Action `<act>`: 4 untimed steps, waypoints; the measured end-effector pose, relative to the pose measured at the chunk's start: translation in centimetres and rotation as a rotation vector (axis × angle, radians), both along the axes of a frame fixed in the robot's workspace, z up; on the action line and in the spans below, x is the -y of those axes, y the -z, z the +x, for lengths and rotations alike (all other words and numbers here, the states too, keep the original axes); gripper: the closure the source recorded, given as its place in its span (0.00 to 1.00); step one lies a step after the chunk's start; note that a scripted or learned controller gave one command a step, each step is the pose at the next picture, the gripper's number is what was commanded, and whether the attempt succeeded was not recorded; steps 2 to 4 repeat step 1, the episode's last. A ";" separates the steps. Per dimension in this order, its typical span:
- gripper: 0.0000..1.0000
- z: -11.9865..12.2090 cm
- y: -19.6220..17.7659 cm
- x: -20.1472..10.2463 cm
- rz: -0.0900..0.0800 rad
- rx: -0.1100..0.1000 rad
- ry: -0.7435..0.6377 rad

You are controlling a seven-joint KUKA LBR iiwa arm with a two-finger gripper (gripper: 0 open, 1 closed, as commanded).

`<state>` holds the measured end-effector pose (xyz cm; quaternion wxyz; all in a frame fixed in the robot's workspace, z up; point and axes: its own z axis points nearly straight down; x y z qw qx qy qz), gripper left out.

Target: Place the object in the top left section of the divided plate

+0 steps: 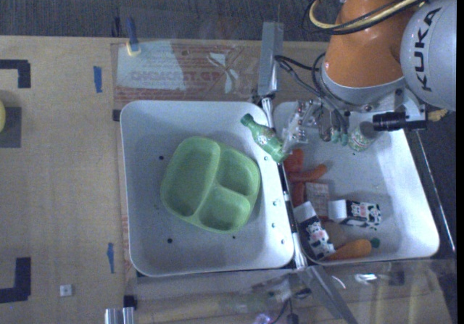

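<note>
Green plastic marks the two main things: a divided plate [210, 185] sits in the left bin [141, 127], slightly turned, with all its sections bare. A small green bottle [263, 138] lies tilted across the shared rim between the bins, just beyond the plate's upper right corner and not on the plate. The gripper [299, 127] hangs over the upper left corner of the right bin [415, 192], just beside the bottle's lower end. Whether it is clenched or released cannot be told, nor whether it touches the bottle. The right bin holds orange carrots [308, 170], a further carrot [355, 248] near the front wall, and two black-and-white cartons [362, 212]. Both bins rest on the pale wooden worktop [58, 192].
</note>
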<state>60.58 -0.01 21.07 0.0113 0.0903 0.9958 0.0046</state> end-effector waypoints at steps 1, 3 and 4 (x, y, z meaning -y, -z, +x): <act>0.00 0.0 0.0 0.0 0.000 0.000 0.000; 0.00 0.0 0.0 0.0 0.000 0.000 0.000; 0.00 0.0 0.0 0.0 0.000 0.000 0.000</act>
